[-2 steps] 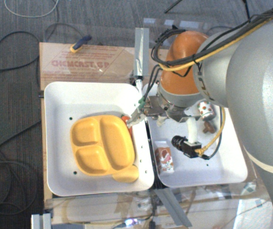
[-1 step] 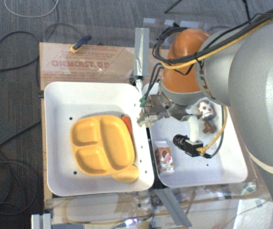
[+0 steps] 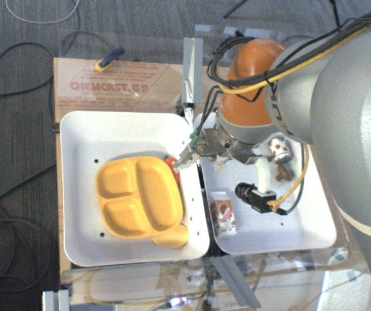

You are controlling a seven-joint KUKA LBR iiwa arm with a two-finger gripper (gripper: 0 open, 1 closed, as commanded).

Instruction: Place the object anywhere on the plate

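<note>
Arm's gripper [image 3: 186, 155] is low over the left bin [image 3: 75, 173], at its inner wall; can't tell how far open it is or whether it has hold of anything. The small red object [image 3: 170, 164] sits just beside it, at the upper-right rim of the yellow divided plate [image 3: 136, 196]. Further out: a yellow lump [image 3: 172, 237] touches the plate's lower-right corner, and the right bin [image 3: 314, 232] holds a brown packet [image 3: 224, 216] and a white-and-brown item [image 3: 279, 149].

Left bin [image 3: 81, 135] bare above and left of the yellow plate [image 3: 136, 196]; arm [image 3: 340, 109] overhangs the right bin's [image 3: 302, 233] upper half.
</note>
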